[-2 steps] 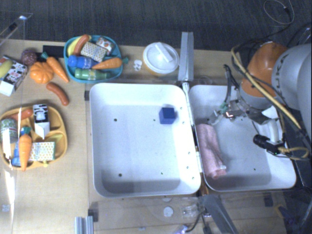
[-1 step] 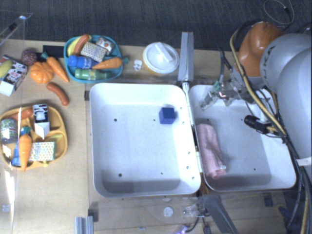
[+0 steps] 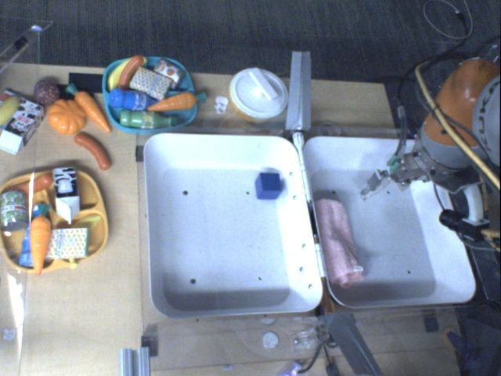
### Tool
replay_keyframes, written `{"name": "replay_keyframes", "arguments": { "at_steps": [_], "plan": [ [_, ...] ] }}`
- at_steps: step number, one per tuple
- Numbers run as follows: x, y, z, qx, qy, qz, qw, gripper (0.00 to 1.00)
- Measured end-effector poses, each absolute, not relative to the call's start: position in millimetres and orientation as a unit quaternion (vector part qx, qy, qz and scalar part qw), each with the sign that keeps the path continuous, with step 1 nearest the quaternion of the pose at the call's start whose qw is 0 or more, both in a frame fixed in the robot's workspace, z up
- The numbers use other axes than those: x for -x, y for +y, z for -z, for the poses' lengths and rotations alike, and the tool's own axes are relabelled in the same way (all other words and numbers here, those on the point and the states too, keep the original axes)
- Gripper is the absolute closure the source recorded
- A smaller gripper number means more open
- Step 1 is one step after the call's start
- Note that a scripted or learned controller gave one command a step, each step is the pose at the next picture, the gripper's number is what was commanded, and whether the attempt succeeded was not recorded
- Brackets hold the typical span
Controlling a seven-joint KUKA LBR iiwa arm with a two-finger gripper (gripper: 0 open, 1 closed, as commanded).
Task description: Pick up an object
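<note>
Over the right bin, near its upper right corner, the gripper hangs at the end of the grey arm, whose orange band shows at the frame's right edge. Its slim fingers point left and a little down toward the bin's floor; they look parted, with bare white floor between them and nothing grasped. That posture suits a hand staged above its work, raised so the bin wall does not catch it, though how high it hangs cannot be judged from this slanted view. Two things lie within reach as candidates for the pick. A pink rolled cloth lies along the right bin's left wall, touching or nearly touching it, below and to the left of the gripper and clearly apart from it. A small blue cube sits alone in the left bin, near that bin's upper right corner, just across the divider. The cloth is the nearer target, but its place against the wall probably leaves little room for a finger on that side. The cube stands free on all sides. Toy foods in a blue bowl and a yellow tray lie outside the bins on the bench.
</note>
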State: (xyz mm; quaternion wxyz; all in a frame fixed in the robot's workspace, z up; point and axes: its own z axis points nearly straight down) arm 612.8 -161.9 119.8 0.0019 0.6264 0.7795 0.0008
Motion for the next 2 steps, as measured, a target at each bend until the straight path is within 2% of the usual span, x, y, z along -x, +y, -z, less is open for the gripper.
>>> {"name": "replay_keyframes", "arguments": {
  "at_steps": [1, 2],
  "plan": [
    [-575.8, -172, -192, -0.662, 0.749, -0.0015, 0.002, 0.0],
    [-569.3, -137, -95, -0.598, 0.802, -0.0014, 0.002, 0.0]
  ]
}}
